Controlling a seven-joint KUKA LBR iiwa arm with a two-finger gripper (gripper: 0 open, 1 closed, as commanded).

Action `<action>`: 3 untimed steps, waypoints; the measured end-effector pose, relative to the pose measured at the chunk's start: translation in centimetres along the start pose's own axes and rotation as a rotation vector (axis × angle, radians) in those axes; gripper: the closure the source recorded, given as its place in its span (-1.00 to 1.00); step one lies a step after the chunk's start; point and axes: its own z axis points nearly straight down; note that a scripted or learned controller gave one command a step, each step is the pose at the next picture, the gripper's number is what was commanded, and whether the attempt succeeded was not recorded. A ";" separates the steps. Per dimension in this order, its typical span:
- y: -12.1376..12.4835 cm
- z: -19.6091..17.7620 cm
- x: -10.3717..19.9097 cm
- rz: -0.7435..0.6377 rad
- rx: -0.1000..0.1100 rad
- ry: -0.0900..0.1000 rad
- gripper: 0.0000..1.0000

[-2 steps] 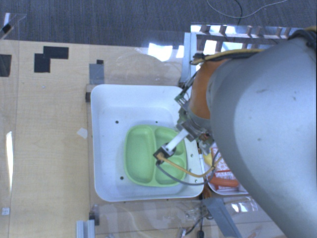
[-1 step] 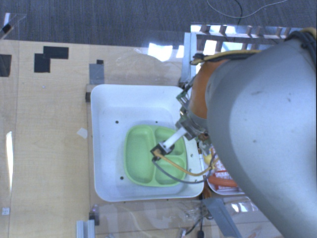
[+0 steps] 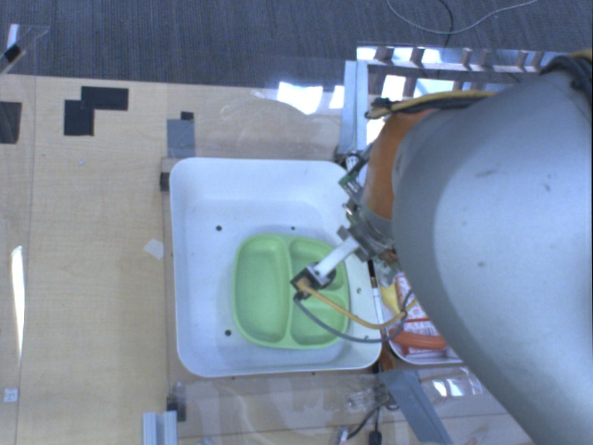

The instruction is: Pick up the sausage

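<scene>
Bench top (image 3: 83,276): pale wood, matte, some glare patches.

Near edge: right bin (image 3: 399,351), white plastic with a rounded corner, mostly covered by the arm (image 3: 500,248) and its smooth grey casing. The sausage (image 3: 422,342) lies flat in that bin's near-left corner, close to the rim. It's reddish-orange, glossy, a short round cylinder. A red-and-white item (image 3: 422,323) sits just behind it; touching or a hair apart, can't tell. A yellow piece (image 3: 390,297) runs along the bin's left edge, can't ID it.

Mid: left bin (image 3: 199,248), shallow, white, rounded corners. A green tray (image 3: 264,290) sits toward its near-right corner. It's pale green with two compartments and soft moulded walls.

The gripper (image 3: 361,232) hangs over the left bin's right edge, below the orange band (image 3: 378,170). Can't tell whether it's apart or together. No sausage visible in it.

Risks, my read:
- The gripper is over the wrong bin, so a descent here would land on the tray or the rim, not the target.
- The sausage is tucked into the corner, so the gripper may strike the bin wall before it seats.
- The skin is round and slick, so an off-centre pinch could roll or squirt it out.
- The neighbours are tight, so a close could catch the red-and-white item instead.
- The arm hides most of that bin, so the pose is hard to verify.

Far: black tape patches (image 3: 93,109) near the bench's far-left corner, then ribbed grey carpet (image 3: 232,17) with a thin looped cable (image 3: 443,12).
</scene>
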 end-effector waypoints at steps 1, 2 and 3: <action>-0.3 -0.1 0.4 -0.004 0.000 0.009 -1.00; -0.9 0.7 0.0 -0.001 -0.010 0.027 -1.00; -0.7 1.1 -0.3 0.185 -0.018 0.042 -1.00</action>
